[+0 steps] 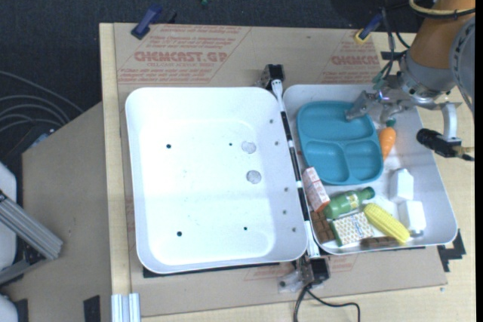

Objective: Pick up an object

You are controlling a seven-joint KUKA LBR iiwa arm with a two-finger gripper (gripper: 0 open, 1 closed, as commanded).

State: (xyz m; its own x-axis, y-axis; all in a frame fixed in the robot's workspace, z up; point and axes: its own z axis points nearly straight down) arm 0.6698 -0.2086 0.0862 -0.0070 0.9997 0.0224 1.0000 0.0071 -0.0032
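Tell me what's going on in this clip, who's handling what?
A grey arm with an orange band reaches in from the right, its tool low over the far edge of the blue divided tray in the right bin. Nothing is visibly held. A carrot, green bottle, corn cob and some packets lie in that bin.

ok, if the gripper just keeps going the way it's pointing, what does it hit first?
Most likely the blue divided tray: the gripper angles down-left over its upper right rim. Its height above the tray is unclear from this slanted view.
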